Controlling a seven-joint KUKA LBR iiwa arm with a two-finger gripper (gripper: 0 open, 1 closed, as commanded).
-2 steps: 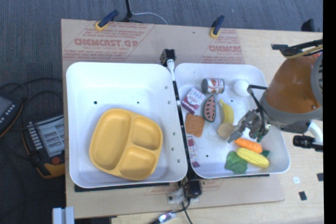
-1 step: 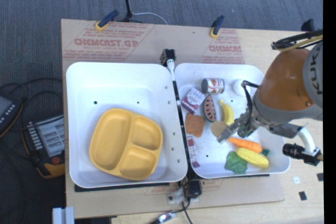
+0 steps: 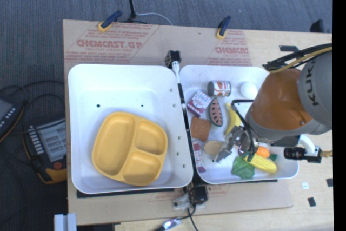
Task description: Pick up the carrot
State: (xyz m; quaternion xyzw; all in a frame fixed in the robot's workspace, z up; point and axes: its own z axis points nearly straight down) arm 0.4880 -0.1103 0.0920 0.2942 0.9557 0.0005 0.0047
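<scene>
Gripper (image 3: 231,147) hovers beside carrot (image 3: 263,152) near bin (image 3: 281,175) rim.

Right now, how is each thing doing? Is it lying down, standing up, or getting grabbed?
Gripper: low in the right bin, beside the carrot.
Carrot: lying in the bin, partly under the arm.
Corn: lying flat.
Can: on its side.
Banana: lying flat.
Melon slice: lying flat.
Yellow tray: flat in the left bin.
</scene>
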